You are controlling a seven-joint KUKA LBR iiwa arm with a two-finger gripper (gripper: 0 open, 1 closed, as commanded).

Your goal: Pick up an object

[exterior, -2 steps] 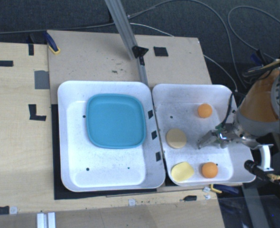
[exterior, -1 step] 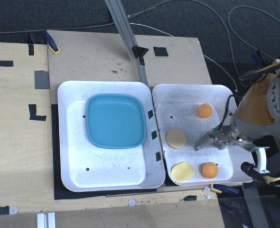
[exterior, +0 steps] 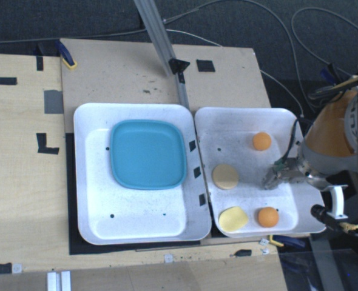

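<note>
Gripper low over the right bin, nothing visibly held.

In the camera view, the gripper hovered over the right bin; I could not tell how its fingers stood. The nearest orange ball lay just below, toward the front edge.

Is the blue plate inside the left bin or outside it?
Inside. The blue plate lies flat on the left bin's floor, within its white rim.
</note>
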